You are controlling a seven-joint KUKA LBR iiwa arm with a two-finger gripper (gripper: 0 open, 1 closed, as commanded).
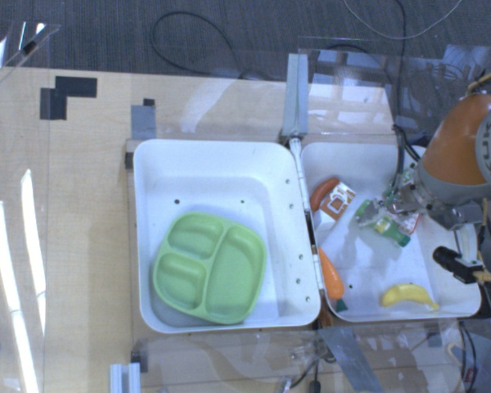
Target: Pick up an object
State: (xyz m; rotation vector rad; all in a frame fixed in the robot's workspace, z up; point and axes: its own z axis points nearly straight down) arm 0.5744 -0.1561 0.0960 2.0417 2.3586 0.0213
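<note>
The right bin holds several objects. An orange and white packet lies by its left wall, and an orange carrot rests in the front left corner. A yellow banana lies near the front right. My gripper hangs low over the middle right of this bin, directly at a small green and clear item. The gripper's body hides part of that item, so I cannot make out whether it is held.
The left bin carries a light green divided plate towards its front. A metal divider runs up between the bins at the back. Black cables trail behind the bench, and the arm's orange band looms at the right.
</note>
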